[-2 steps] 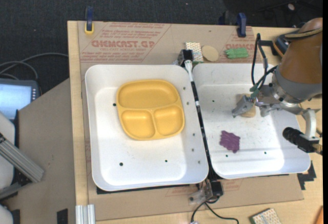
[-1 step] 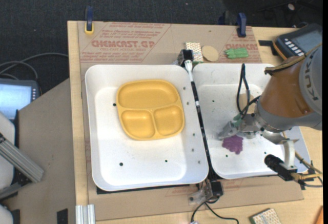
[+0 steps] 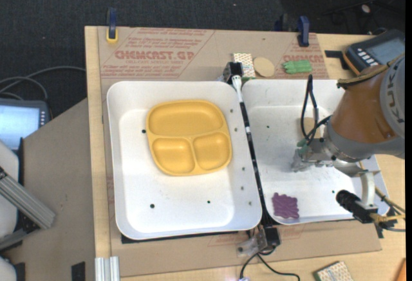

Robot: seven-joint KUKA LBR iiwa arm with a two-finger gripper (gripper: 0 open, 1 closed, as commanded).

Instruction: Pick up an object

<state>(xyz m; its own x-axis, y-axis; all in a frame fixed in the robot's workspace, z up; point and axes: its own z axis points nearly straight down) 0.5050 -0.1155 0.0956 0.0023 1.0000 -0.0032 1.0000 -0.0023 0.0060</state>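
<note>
**Gripper low over the right bin, with the purple object near the front rim**

Nearest the camera, a small purple object (image 3: 286, 205) with a bumpy surface lies flat on the floor of the right bin (image 3: 273, 125). It is close to the front rim and toward the bin's left side. Just beyond it and a little to the right, the gripper (image 3: 306, 161) hangs low over the middle of the same bin, apart from the purple object. Whether the gripper is spread or pressed together cannot be told, and nothing is seen held in it. The arm (image 3: 360, 119) enters from the right, its orange band above the bin's right side.

In the left bin (image 3: 129, 164), a yellow divided plate (image 3: 190, 137) lies flat, slightly toward the far side. Its one large compartment is farther away and its two small ones are nearer.

Beyond the bins, on the brown printed board (image 3: 161, 51), three items lie near the gap between the bins: a small patterned piece (image 3: 243, 59), a tan disc (image 3: 263, 67) and a green object (image 3: 297, 67). Two blue clamps (image 3: 112, 18) (image 3: 302, 27) grip the board's far edge.
</note>
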